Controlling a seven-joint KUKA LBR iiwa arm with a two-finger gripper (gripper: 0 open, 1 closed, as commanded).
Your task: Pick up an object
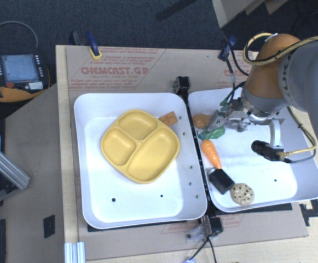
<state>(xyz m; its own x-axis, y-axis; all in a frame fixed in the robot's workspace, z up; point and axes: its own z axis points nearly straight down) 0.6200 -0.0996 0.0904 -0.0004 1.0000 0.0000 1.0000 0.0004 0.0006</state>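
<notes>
In the right bin (290,188) lie a toy carrot (211,153) with a green top (214,132), a small brown rounded piece (201,120), a black block (220,180) and a round speckled cookie (242,193). My gripper (225,120) hangs low over the bin's upper left part, just right of the brown piece and right above the carrot's green top. The wrist and its metal body hide what lies directly beneath it.
The left bin (126,201) holds a yellow divided plate (140,145), with a small tan block (168,118) by its upper right rim. A black cable plug (264,148) dangles from the arm over the right bin. The rim between the bins runs just left of the carrot.
</notes>
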